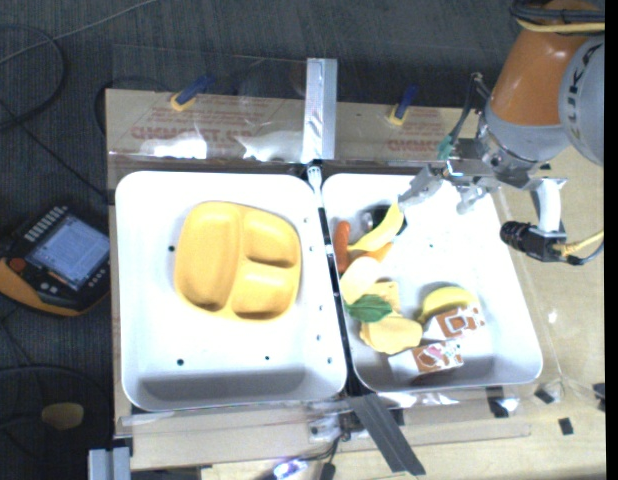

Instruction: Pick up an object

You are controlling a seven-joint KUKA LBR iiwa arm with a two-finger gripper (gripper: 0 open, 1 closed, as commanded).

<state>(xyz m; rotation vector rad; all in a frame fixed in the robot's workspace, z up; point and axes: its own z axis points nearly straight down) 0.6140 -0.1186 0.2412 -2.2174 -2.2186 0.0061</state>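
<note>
- Nearest the camera, at the right bin's [519, 363] front edge: two small red-and-white printed cartons, one [437, 356] in front of the other [459, 321], touching.
- Right bin, further contents: one yellow-green rounded piece [444, 297] just behind the cartons; a cluster of pale yellow pieces [374, 303] with one green leaf-like piece [369, 308] on top; one orange-red stick [341, 240] against the left wall; one curved yellow banana-like piece [381, 230] over a dark item that cannot be identified.
- Left bin [139, 268]: one yellow divided tray [237, 259], roughly central.
- Arm [544, 78]: enters from the right, orange band above the wrist, over the right bin's rear right corner.
- Gripper [426, 185]: extended leftward and tilted down, tip just above the banana-like piece. Finger spacing cannot be determined; no object is visibly held.
</note>
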